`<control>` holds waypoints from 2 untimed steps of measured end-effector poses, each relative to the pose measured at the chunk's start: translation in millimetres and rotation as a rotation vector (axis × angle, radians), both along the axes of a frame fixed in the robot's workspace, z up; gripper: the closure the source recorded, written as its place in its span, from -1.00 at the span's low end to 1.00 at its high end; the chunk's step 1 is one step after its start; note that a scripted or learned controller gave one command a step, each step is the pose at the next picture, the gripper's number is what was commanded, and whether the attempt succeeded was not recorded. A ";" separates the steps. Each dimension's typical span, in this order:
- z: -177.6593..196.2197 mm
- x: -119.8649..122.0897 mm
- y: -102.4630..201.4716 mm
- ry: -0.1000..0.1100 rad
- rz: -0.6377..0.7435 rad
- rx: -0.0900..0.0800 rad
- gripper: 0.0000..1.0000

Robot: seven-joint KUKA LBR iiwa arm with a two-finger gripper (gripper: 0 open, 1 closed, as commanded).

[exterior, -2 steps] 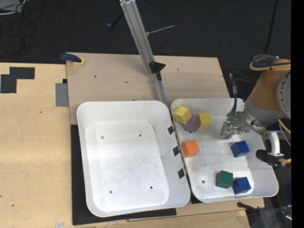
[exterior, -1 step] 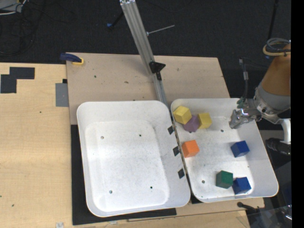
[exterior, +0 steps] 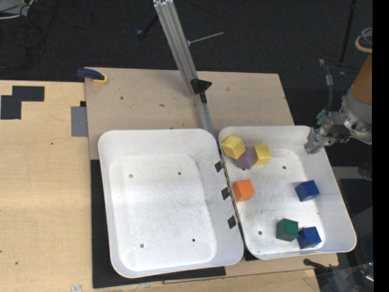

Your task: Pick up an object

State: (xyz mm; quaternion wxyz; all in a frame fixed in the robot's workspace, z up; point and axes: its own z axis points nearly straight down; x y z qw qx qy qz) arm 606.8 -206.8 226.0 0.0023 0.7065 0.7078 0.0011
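Seven small blocks lie scattered in the right bin point(exterior: 340, 224), one of two shallow white bins set side by side on a wooden bench point(exterior: 146, 99). The left bin point(exterior: 121, 248) sits next to it, sharing a central edge. A large yellow cube point(exterior: 233, 146), a purple block point(exterior: 246, 158) and a smaller yellow cube point(exterior: 262, 153) touch in a cluster near the bin's far left corner. An orange cube point(exterior: 244, 190) sits alone by the shared edge. One blue cube point(exterior: 307, 190) rests apart toward the right, while a green cube point(exterior: 287, 229) and a second blue cube point(exterior: 309, 236) sit together near the front rim. The gripper point(exterior: 316, 140) hangs at the bin's far right rim, above no block, and carries nothing; how far it is open cannot be told. Any block could be the target. The lone blue or orange cube looks easiest, since neighbours would not crowd a grasp.
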 end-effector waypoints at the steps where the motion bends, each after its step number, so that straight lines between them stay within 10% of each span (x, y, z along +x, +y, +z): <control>1: -26.0 -0.2 0.7 0.010 0.000 0.002 1.00; 2: -12.0 1.8 53.0 0.008 0.003 0.005 1.00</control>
